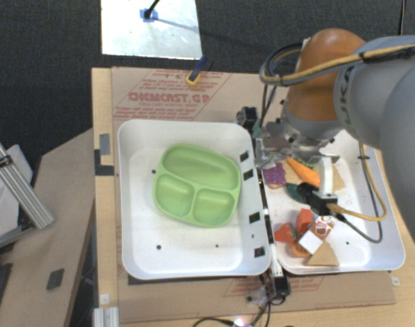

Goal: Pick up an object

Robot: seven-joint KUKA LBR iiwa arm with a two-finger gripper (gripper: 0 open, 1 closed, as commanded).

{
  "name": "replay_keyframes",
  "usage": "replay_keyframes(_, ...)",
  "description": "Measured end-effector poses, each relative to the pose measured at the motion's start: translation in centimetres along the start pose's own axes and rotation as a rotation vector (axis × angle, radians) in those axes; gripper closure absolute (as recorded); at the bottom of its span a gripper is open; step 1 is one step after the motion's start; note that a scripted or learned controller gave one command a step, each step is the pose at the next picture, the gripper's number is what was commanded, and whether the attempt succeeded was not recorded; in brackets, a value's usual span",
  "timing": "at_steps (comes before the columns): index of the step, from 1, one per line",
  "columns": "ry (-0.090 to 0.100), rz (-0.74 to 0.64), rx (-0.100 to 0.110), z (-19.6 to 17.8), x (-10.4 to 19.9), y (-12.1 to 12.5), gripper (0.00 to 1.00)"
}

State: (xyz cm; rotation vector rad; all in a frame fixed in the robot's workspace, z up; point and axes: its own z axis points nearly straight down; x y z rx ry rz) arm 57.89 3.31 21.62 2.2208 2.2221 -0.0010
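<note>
Two bins sit side by side on the table (78, 182). A tray (197, 184) lies in the left bin (135, 251); toy food (306, 234) clusters in the right bin (377, 247), under the arm (357, 73).

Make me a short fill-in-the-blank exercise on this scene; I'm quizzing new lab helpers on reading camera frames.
1. The divided plate in the left bin is ____ in colour.
2. That plate has ____ compartments.
3. The small toy items, among them an orange carrot, lie in the ____ bin.
4. The gripper hangs over the ____ bin, near the wall shared by the two bins.

Missing words: green; three; right; right
</note>
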Motion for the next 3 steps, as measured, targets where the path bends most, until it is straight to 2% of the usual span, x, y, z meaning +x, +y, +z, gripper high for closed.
replay_keyframes(1,0.001,0.001,-0.002,-0.1,-0.5,0.8,1.00)
replay_keyframes(2,0.001,-0.003,-0.002,-1.5,-0.2,-0.1,1.00)
replay_keyframes(3,0.001,-0.005,-0.002,-1.8,-0.1,0.9,1.00)
